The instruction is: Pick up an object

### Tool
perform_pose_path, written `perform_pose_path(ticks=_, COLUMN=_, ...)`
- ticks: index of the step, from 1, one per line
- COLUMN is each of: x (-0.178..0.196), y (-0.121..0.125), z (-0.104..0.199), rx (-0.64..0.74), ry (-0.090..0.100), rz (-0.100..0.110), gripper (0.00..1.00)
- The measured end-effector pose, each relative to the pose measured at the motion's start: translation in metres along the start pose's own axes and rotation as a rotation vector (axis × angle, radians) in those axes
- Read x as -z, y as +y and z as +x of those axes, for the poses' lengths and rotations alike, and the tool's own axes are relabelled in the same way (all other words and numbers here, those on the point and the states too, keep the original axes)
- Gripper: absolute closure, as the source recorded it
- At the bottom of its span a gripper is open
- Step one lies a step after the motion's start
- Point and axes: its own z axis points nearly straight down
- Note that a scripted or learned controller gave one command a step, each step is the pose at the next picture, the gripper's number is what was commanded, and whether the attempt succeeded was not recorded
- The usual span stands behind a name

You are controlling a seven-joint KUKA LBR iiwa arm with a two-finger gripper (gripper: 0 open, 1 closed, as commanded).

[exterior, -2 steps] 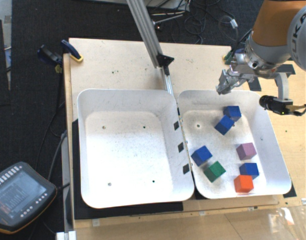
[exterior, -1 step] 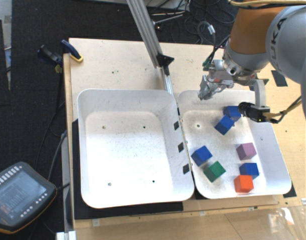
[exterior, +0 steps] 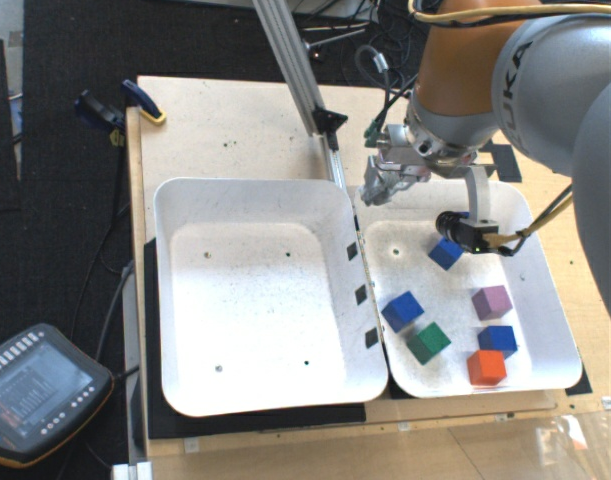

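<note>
End effector (exterior: 382,183) above right-hand bin's (exterior: 540,313) far-left corner; open or closed, can't tell. Blue block (exterior: 445,255) lies near it in the bin: probably light and rigid, so grip opposite flat faces.

KUKA lettering (exterior: 512,71), dark, partly cut off, on grey arm link (exterior: 570,88)

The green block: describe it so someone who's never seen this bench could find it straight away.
Look in the white bin on the view's right. Toward its near left part lies the green block, just beside a blue block. It is the only green thing there.
</note>
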Motion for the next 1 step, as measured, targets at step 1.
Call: perform_pose_path(ticks=1, x=-0.0119, y=-0.012, z=0.0487, rx=0.0, ry=-0.001, rz=0.001, gripper=1.0)
